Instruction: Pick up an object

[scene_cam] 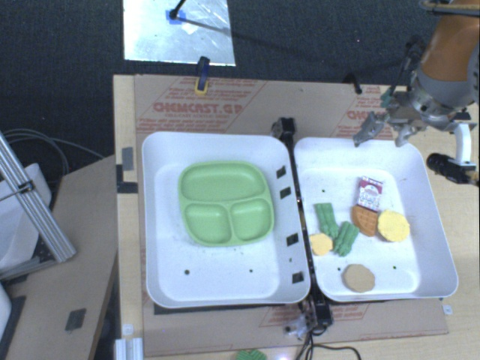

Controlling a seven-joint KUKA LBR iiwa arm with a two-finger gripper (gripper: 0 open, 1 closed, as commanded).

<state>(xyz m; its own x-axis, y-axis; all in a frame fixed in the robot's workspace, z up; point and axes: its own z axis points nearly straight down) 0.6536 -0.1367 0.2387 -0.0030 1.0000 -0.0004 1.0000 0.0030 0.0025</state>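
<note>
Round tan cookie (359,277); ridged green beans (335,229); smooth compartmented green plate (225,203).

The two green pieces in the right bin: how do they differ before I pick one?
The left green piece is paler and lies nearly straight up the bin; the right green piece is darker and leans to the right. The left one lies farther up the bin; the right one lies lower, beside the small yellow piece. Both are elongated, ridged, and lie flat in the right bin, their lower ends close together.
</note>
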